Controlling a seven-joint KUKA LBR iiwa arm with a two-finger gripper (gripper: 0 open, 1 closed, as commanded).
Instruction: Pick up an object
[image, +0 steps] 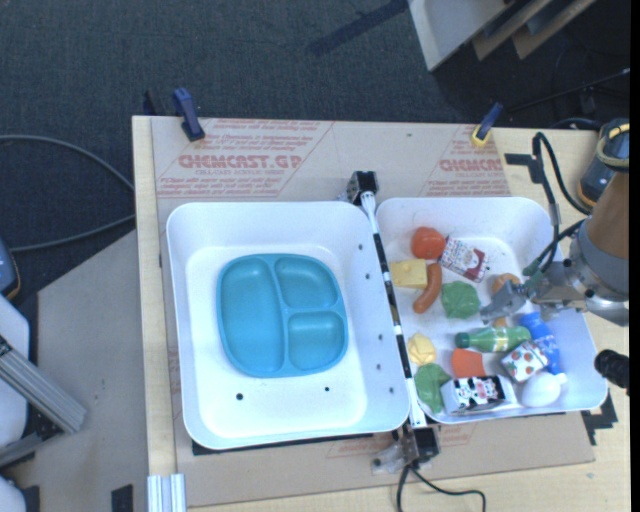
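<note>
While the gripper (510, 297) hangs low over the right bin (520, 212), I cannot tell how its fingers are set. Toy food lies piled in that bin, with a green bottle (492, 339) just below the gripper. A blue plate (283, 314) sits in the left bin (190, 330).

A: What lies in the right bin (530, 215)?

B: Toy foods, crowded together: a red tomato (428, 242), a yellow cheese wedge (408, 273), a sausage (431, 286) and a green pepper (460, 300).

A: And nearer the front?

B: A green bottle (492, 338) on its side, a black-and-white carton (473, 393), and a white egg (541, 390) by the front wall.
</note>
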